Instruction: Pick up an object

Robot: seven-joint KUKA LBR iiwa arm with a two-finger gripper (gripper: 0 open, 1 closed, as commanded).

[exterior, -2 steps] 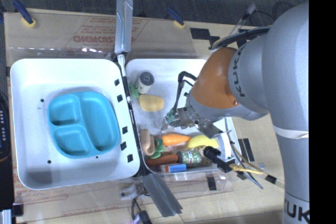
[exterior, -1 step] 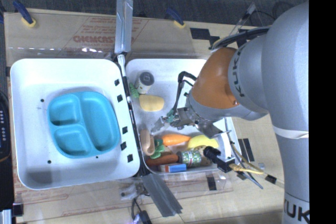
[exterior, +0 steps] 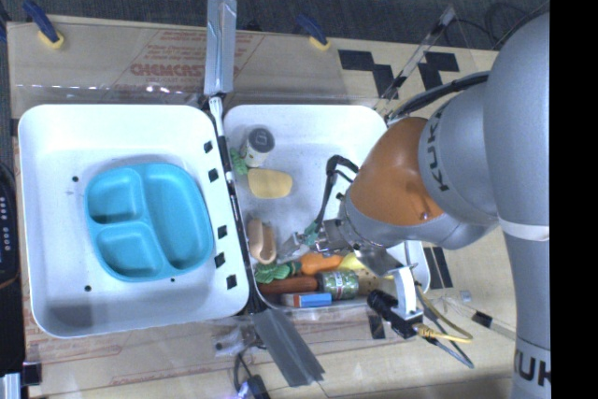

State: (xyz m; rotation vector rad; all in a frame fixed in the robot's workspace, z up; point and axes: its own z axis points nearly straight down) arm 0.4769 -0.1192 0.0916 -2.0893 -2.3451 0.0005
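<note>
My gripper [exterior: 305, 243] hangs low in the right bin [exterior: 308, 121], over the pile of toys along its near side. Just left of it lies a hot dog bun [exterior: 262, 240]. Under and in front of it are an orange carrot-like piece [exterior: 322, 263], a green leafy piece [exterior: 273, 273], a brown sausage [exterior: 288, 286], a small bottle [exterior: 342, 284] and a blue marker [exterior: 307, 300]. Farther back lie a yellow piece [exterior: 269, 183] and a grey-capped jar [exterior: 259, 143]. Nothing visibly sits in the gripper.
The left bin [exterior: 56, 135] holds a blue divided tray [exterior: 148, 220]. The arm's orange band and grey body cover the right bin's right side. A metal divider bar [exterior: 220, 42] stands between the bins at the back.
</note>
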